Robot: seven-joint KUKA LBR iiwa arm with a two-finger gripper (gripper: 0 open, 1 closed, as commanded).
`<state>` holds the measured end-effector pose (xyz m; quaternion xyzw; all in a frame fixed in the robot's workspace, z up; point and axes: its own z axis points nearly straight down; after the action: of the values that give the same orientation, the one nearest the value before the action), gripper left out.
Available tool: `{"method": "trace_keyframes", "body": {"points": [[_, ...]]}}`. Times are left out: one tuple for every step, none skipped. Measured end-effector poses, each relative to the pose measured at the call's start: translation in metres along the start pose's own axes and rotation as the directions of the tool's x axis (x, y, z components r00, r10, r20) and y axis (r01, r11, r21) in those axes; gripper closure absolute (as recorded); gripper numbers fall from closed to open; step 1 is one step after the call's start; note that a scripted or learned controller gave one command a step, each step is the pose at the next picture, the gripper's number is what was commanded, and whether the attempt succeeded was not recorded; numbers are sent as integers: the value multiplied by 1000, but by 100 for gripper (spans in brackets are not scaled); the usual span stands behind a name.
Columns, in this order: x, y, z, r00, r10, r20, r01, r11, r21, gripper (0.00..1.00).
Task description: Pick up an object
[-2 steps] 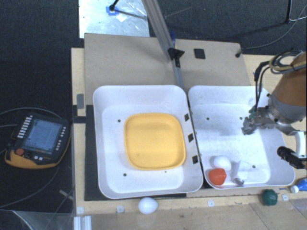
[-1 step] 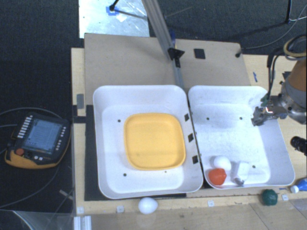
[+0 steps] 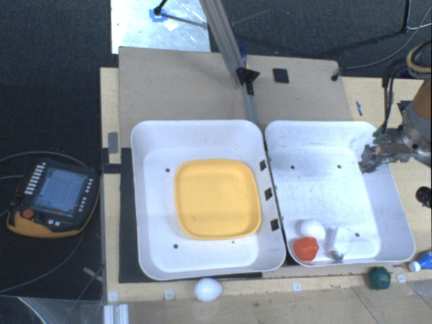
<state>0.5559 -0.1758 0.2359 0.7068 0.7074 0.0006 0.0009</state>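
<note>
A yellow square plate [image 3: 218, 198] lies flat in the left bin [image 3: 152, 154]. In the right bin [image 3: 317, 181], at the near left corner, sit a white ball [image 3: 311, 229], a red-orange round object [image 3: 306, 249] and a small white-and-grey piece [image 3: 333, 243], close together. My gripper [image 3: 372, 158] hangs over the right bin's far right edge, well away from those objects, with nothing visible between its fingers. The fingers are too small and dark to read.
A white egg-shaped object [image 3: 208, 289] lies on the bench in front of the left bin. A dark green ball [image 3: 379, 277] and a blue-white item [image 3: 420, 264] rest beyond the right bin's near right corner. A teach pendant [image 3: 52, 196] sits far left.
</note>
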Motion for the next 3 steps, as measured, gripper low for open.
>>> {"method": "trace_keyframes", "body": {"points": [[52, 19, 4, 1000, -4, -2, 4, 1000, 1, 100], [101, 30, 13, 1000, -3, -1, 3, 1000, 2, 100], [148, 31, 4, 1000, -3, -2, 3, 1000, 1, 100]]}}
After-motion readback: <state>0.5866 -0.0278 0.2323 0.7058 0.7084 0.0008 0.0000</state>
